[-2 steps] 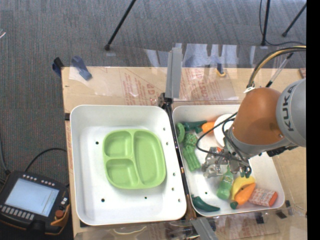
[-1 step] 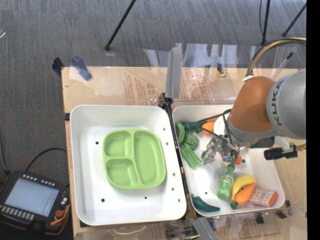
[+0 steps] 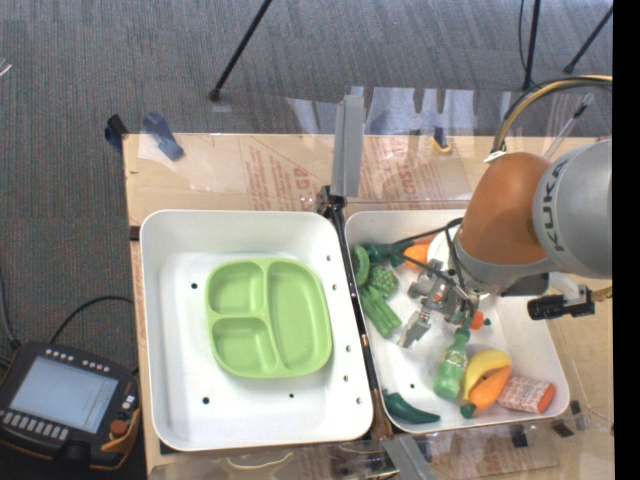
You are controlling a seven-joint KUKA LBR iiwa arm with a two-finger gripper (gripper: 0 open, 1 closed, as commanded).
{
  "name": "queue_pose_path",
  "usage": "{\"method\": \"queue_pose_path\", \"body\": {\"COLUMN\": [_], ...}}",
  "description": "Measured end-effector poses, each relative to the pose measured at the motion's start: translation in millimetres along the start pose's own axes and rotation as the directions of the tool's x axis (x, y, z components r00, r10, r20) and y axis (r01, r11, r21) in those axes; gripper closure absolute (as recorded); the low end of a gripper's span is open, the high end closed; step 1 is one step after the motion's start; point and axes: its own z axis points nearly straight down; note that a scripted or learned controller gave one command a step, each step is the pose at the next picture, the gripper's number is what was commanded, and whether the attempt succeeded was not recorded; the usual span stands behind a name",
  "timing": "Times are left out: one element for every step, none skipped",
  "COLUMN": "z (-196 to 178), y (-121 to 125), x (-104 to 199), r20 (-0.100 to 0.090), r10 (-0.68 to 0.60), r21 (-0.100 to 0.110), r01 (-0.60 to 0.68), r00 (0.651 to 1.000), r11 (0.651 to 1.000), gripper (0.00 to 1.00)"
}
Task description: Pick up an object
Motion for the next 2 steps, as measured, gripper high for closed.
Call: {"method": "queue_pose_path", "body": {"z": [0,0], "y": [30,-64], "x": [-7,14], "r20": [0.001,-0.001], "r10": [0.082,0.097], "r21": [0.0,0.001], "r01": [-0.082,-0.097], "r00": [0.997,0.995], "r11": [0.997,0.995], "gripper": [0.0,0.0]}}
